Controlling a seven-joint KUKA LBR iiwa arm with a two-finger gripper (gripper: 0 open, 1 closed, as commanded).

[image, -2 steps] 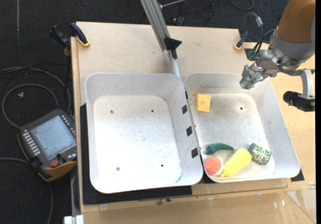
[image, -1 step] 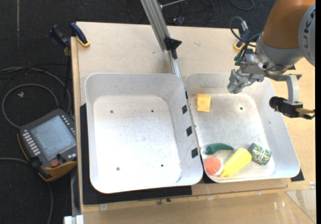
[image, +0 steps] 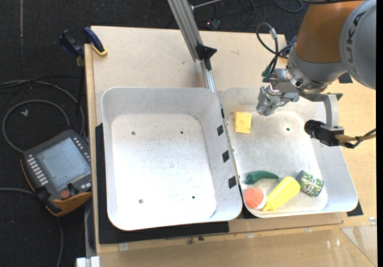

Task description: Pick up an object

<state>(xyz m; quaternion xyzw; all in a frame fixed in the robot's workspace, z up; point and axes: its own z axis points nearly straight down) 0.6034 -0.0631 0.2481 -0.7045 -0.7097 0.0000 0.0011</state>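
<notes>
Two white bins sat side by side on the bench — gripper [image: 267, 103] hovered over the right bin [image: 338, 167], just beside a yellow cheese block [image: 243, 123]; its grip state was unclear.

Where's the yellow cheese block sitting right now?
The yellow cheese block lies in the right bin, near its upper left corner, just left of and below the hand, apart from the cluster along the bin's lower edge.

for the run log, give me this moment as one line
arm: over right white bin | pincer: above bin floor, beside yellow holed cheese block | held: nothing seen
</notes>
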